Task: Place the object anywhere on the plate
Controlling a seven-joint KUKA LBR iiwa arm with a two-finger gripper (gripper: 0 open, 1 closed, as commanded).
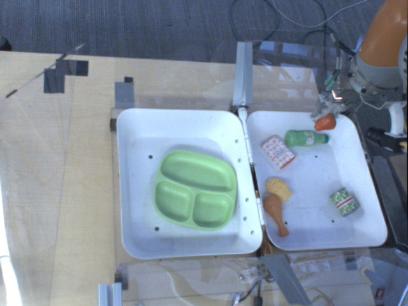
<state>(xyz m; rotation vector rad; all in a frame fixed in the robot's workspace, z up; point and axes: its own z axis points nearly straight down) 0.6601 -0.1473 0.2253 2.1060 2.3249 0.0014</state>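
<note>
**Claw at far corner of right bin, red-orange item at its tip**

Arm comes in from the right, orange band at top right. The claw (pixel 326 110) sits over the far right corner of the right bin (pixel 366 171). A small red-orange object (pixel 325 122) is right at the claw tip, touching or just under it. Fingers are too small and blurred here; cannot tell how far open they are or whether the object is actually between them.

Relative to the claw:
- green bottle (pixel 306 138), lying on its side, just below and slightly left of it, near the red-orange object
- small red-and-white patterned packet (pixel 278 152), further left and nearer the camera
- toy chicken drumstick (pixel 275 208), tan and brown, well apart from the claw, at the near left part of the same bin
- small green-and-red patterned box (pixel 344 201), nearer the camera, slightly right, well apart

The green plate (pixel 194 189), three compartments, lies in the left bin (pixel 131 171), far left of the claw and nearer the camera. Nothing on it.
</note>
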